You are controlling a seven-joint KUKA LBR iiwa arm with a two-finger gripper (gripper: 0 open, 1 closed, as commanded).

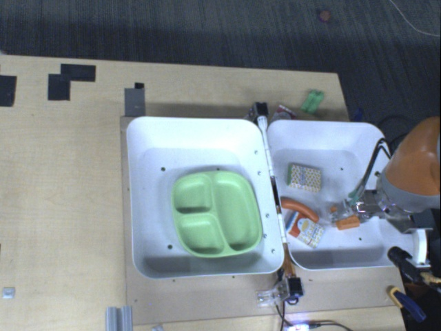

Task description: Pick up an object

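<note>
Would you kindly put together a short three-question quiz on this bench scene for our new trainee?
1. True or false: the green divided plate lies in the left bin.
2. Which lies nearest the gripper? A) speckled square packet B) small orange object C) green item on the bench
3. Fill in: the plate has ___ compartments.

Key: 1 true; 2 B; 3 three.

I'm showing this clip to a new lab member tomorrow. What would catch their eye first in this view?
Probably the pale green divided plastic plate, lying flat in the middle of the left white bin. Next, the arm's orange band at the right edge, with its claw low over the right white bin near a small orange piece. A speckled square packet and an orange sausage-shaped toy lie to the claw's left.
</note>
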